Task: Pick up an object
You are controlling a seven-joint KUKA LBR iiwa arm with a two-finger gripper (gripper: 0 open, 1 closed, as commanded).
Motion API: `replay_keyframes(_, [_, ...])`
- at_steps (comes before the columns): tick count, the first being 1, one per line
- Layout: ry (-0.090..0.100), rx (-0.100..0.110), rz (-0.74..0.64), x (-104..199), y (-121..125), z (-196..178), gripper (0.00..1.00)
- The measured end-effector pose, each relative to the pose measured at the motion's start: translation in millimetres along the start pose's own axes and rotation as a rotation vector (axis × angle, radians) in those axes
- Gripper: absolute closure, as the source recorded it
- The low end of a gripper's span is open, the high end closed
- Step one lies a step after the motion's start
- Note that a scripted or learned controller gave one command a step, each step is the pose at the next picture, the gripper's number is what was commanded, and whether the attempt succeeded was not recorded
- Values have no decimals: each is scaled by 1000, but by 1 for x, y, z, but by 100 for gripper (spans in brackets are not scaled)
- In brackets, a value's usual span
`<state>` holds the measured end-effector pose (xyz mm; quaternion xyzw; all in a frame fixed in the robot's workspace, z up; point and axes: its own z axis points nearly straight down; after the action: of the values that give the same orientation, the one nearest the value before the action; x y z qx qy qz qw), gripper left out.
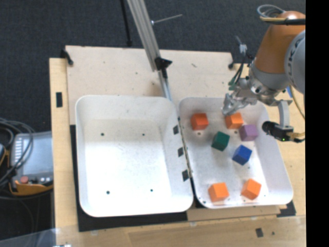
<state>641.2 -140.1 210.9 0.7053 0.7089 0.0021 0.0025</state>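
The gripper (232, 107) hung low over the right bin (277, 158); whether its tips were spread could not be told. An orange cube (234, 120) sat just below them. The purple cube (249, 132) lay beside that, the green cube (220, 141) farther off.

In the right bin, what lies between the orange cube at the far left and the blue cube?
In the camera view, the green cube lies between the far-left orange cube and the blue cube, roughly on the line joining them, apart from both.
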Motion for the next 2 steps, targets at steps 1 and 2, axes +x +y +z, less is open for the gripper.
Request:
replay_keyframes(1, [-1, -2, -3, -8, 5, -62, 100])
replay_keyframes(2, [-1, 4, -1, 45, 14, -62, 100])
